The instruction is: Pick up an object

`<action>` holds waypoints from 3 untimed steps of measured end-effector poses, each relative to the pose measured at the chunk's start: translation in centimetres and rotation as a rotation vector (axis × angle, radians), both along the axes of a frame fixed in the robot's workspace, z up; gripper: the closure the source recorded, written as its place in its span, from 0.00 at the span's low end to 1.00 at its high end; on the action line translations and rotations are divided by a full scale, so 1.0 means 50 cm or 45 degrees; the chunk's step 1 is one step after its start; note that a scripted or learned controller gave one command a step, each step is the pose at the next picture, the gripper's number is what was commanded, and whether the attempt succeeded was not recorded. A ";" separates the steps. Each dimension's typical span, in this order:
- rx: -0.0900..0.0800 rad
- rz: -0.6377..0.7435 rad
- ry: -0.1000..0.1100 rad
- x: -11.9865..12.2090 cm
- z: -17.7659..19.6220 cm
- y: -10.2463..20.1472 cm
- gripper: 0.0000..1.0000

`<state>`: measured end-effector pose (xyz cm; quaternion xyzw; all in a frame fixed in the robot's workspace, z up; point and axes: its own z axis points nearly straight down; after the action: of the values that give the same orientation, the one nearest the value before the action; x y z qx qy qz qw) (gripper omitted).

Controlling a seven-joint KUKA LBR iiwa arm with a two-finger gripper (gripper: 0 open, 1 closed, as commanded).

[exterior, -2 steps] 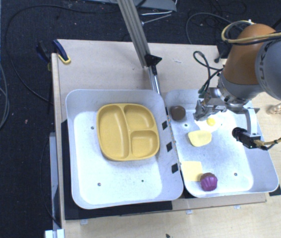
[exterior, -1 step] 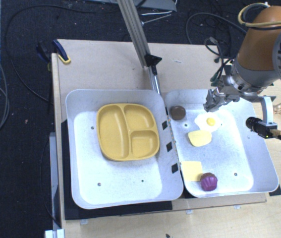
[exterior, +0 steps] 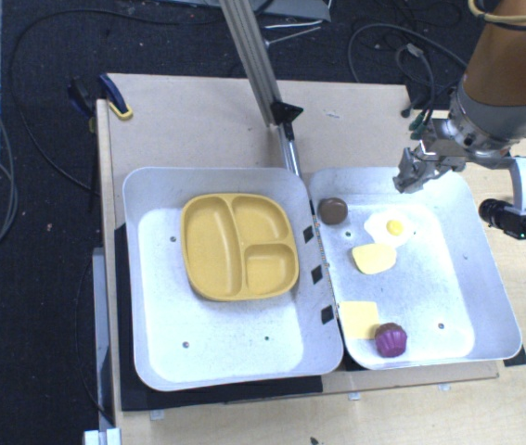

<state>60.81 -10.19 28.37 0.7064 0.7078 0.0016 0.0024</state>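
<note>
The gripper (exterior: 414, 172), whose state I cannot tell, hangs over the right bin's (exterior: 485, 276) far edge, above the egg (exterior: 391, 227).

Matt yellow plastic tray (exterior: 240, 247)

Claw (exterior: 411, 176) over right bin (exterior: 485, 276) rim, seemingly empty.

Even, bright overhead light — the white bins (exterior: 151, 341) glare slightly, shadows stay faint, and the whole frame looks soft and grainy.
</note>
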 end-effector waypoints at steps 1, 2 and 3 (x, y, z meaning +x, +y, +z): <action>0.002 0.004 0.009 -0.035 -0.013 0.076 1.00; 0.002 0.005 0.012 -0.077 -0.050 0.183 1.00; 0.003 0.007 0.011 -0.103 -0.067 0.292 1.00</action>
<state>55.64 4.39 25.01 0.7044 0.7098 -0.0006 -0.0014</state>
